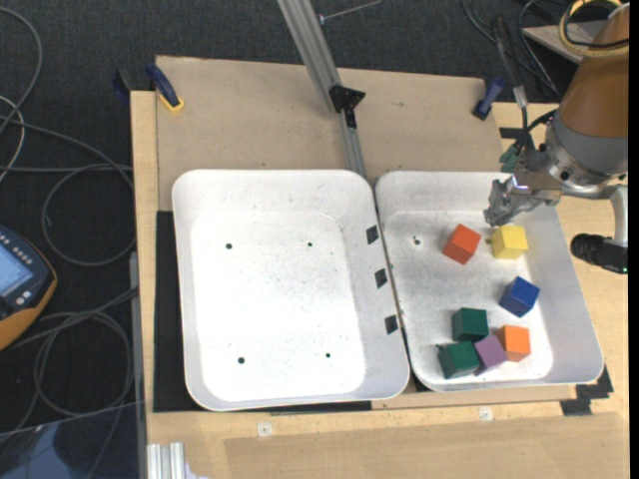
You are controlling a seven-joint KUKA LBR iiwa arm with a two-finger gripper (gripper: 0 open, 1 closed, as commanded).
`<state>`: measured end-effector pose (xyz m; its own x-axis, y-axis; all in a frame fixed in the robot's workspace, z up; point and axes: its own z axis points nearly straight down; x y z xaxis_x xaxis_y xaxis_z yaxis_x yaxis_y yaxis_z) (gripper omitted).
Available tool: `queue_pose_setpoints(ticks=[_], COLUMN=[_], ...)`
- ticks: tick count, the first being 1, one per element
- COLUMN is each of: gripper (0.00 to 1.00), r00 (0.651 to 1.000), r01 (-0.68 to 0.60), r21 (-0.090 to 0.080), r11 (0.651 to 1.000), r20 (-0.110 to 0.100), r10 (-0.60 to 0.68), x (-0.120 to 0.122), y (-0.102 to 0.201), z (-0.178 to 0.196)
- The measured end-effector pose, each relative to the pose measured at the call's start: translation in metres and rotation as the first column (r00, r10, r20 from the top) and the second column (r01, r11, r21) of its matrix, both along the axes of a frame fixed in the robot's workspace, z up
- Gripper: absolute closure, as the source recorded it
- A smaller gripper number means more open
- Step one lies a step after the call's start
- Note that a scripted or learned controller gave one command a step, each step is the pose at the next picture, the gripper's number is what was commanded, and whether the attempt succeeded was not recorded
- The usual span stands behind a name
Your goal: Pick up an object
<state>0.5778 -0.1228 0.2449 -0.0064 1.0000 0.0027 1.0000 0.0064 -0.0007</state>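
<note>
My gripper [499, 211] hangs over the upper part of the right bin [419, 297], just above and between the red-orange cube [461, 243] and the yellow cube [509, 240]. Nothing shows between its fingers. Lower in the same bin lie a blue cube [519, 295], a green cube [469, 322], a second dark green cube [459, 358], a purple cube [490, 351] and an orange cube [516, 340], clustered near the front right corner.
The left bin [280, 297] sits beside the right one, with small black clips on the shared rim [379, 277]. A metal pole [319, 58] slants across the back. Blue clamps [165, 86] hold the board's far corners.
</note>
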Motion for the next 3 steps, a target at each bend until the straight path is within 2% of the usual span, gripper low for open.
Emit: queue_pose_setpoints(ticks=[1, 2, 3], gripper=[1.00, 1.00, 1.00], r00=[1.000, 1.000, 1.000], r01=[-0.001, -0.002, 0.000], r21=[0.000, 0.000, -0.001], r11=[1.000, 1.000, 1.000], r20=[0.000, 0.004, 0.001], r10=[0.001, 0.002, 0.000], x=[0.006, 0.008, 0.016], y=[0.054, 0.113, 0.162], z=[-0.011, 0.001, -0.009])
